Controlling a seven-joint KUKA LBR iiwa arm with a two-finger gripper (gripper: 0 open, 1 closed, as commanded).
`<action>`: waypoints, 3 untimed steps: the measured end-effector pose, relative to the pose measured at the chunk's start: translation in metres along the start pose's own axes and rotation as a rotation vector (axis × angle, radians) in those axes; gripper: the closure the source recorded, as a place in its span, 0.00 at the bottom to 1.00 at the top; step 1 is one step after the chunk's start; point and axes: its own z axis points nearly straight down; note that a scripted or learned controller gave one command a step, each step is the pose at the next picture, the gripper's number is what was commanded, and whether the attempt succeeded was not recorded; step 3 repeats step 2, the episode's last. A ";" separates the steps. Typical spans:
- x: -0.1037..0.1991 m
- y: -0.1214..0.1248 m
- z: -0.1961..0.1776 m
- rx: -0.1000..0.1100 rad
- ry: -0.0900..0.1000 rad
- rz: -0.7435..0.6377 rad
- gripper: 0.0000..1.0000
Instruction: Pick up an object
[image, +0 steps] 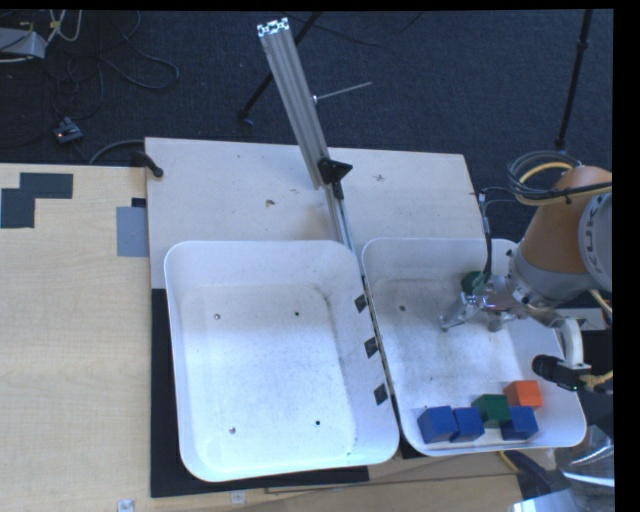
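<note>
Blocks sit bunched in the near right corner of the right shallow white plastic bin (400, 300): two blue cubes (450, 423) side by side, a dark green block (491, 406) just behind them, another small blue block (519, 424) to their right, and an orange cube (524, 393) at the back of the cluster. Together they form a short row running along the bin's near rim, close against its curved corner wall. The rest of that bin's floor lies bare, leaving open room towards the middle divider. The grey arm with its orange band (560, 230) leans in from the right, and the tool (470, 305) hangs over the far right part of the same bin, well apart from the blocks. Something small and green shows at the tool, perhaps a part of it; whether its fingers are spread or closed I cannot tell. The left shallow white bin (200, 300) rests on the pale table (240, 190) beside it.
</note>
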 end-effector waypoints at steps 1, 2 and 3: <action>-0.011 0.064 -0.001 -0.009 -0.002 -0.003 0.00; -0.010 0.062 -0.011 -0.003 -0.002 -0.007 1.00; -0.010 0.062 -0.011 -0.003 -0.002 -0.007 1.00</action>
